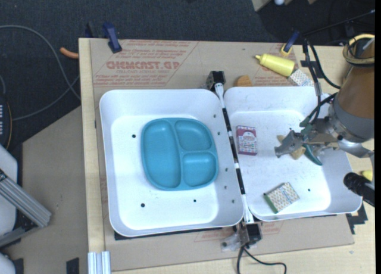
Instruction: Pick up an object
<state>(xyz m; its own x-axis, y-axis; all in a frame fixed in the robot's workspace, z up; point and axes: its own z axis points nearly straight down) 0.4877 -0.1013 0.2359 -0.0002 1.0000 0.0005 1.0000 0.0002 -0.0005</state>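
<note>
Surface point(155, 58) first: tan board w/ red print, carrying two shallow white bins side by side. Left bin point(119, 148) holds a blue divided plate point(178, 152), three compartments, lying flat near the bin's middle. Right bin point(262, 103) is where you're working. The arm point(356, 103) comes in from the right, grey body w/ the orange band above the wrist, reaching down over the right bin's right half.

Jaws point(292, 146) sit low over the bin floor, pointing left. Can't tell if they're released or clenched, too small and dark at this angle, and you see nothing clearly between them. A teal bit point(314, 153) lies just beside/under the wrist; can't tell if it's an object or part of the tool.

Pickable things in the right bin: a small pink-and-white packet point(246, 140) near the left wall, apart from the jaws, and a patterned, greenish-edged packet point(281, 196) near the front edge, lying tilted. Outside the bins, a yellow bottle point(275, 62) lies on the surface behind.

Step, by my read: approach/descend, no grasp confirmed yet. Next move needs you to commit to one target. Pink packet is nearest along the jaws' line. It's flat, so you'll need the jaws spread, centred over it, pressed close to the floor before closing.
</note>
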